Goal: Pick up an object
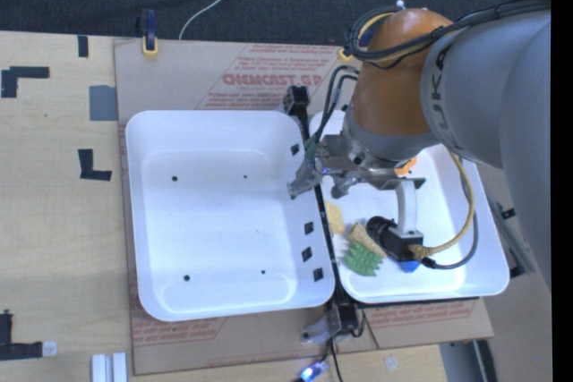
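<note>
Bench (54, 219) w/ cardboard sheet (242, 80), two white bins (148, 139) on it

Arm (448, 94) hides right bin's (479, 277) far end (mostly).

Red printing reading "CHEMCAST GP" is showing on the brown cardboard sheet (260, 72) under the bins; large letters "KU" are showing on the grey arm (501, 85); smaller red print is staying illegible.

Two bins side by side: left bin (215, 219), right bin (466, 282) with the toys (363, 257) near its left wall.
</note>
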Motion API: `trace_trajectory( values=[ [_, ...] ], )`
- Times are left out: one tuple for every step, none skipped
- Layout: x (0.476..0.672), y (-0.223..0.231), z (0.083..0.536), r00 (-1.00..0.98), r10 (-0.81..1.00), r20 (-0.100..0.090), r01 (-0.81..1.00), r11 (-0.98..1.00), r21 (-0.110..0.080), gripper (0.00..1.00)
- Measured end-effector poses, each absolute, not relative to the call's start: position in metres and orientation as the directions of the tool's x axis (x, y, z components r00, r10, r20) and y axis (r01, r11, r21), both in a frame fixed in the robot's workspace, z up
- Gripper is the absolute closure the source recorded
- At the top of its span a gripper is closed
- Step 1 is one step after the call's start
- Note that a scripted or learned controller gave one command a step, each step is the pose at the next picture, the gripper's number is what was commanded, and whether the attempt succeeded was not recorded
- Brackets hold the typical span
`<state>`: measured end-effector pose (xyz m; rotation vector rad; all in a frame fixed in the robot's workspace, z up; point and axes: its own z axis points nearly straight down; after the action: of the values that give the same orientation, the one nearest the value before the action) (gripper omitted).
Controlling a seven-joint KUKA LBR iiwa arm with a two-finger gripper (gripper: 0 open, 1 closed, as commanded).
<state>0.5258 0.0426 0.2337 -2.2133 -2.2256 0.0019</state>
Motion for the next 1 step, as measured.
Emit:
trace_trajectory(
  values=[
    [0.5428,-0.0917,0.2516,0.012,1.000,-0.007,1.000,-0.012,0.001,1.00]
  ],
)
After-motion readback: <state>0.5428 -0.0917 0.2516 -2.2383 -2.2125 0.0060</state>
